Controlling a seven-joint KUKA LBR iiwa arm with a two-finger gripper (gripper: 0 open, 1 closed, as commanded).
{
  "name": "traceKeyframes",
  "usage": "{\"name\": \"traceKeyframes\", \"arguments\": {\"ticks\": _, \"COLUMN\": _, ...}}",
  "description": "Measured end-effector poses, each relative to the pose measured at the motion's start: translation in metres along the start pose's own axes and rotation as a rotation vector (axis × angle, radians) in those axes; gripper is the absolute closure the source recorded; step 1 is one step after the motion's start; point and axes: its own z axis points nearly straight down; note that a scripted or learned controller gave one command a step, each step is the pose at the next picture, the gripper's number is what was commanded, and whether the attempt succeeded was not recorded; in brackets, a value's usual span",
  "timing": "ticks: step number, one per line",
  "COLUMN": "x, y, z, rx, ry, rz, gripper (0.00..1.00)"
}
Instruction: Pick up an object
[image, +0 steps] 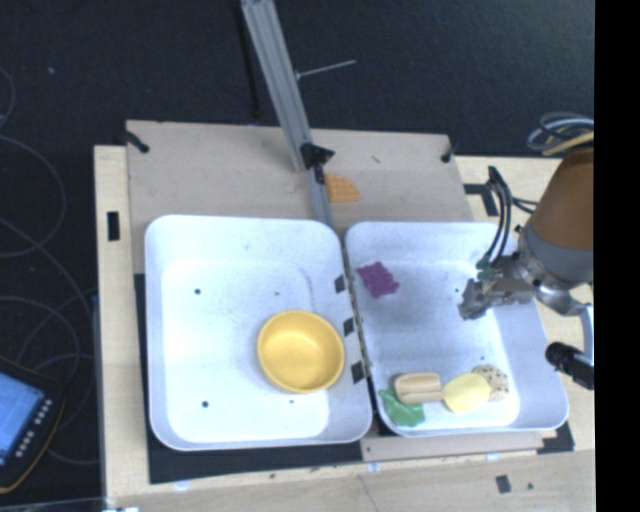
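Note:
A yellow bowl (300, 350) sits in the left bin (180, 300), near its right wall. The right bin (430, 250) holds a purple piece (378, 279) at its upper left. Along its front edge lie a tan block (417, 387), a green scrap (399, 408), a yellow lump (465, 393) and a speckled beige item (491, 378). My gripper (476, 300) hangs over the right side of the right bin, well above the front-edge objects and right of the purple piece. Nothing shows between its fingers.
A slanted metal pole (285, 100) rises from behind the bins' dividing wall. An orange patch (340, 190) lies on the board behind the bins. Cables hang by the arm at the right. A device with a blue screen (20, 410) sits at the lower left.

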Motion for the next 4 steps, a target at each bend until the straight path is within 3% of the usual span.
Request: {"name": "traceKeyframes", "arguments": {"ticks": 4, "x": 0.206, "y": -0.028, "z": -0.041, "rx": -0.001, "ry": 0.003, "rz": -0.003, "gripper": 1.0}}
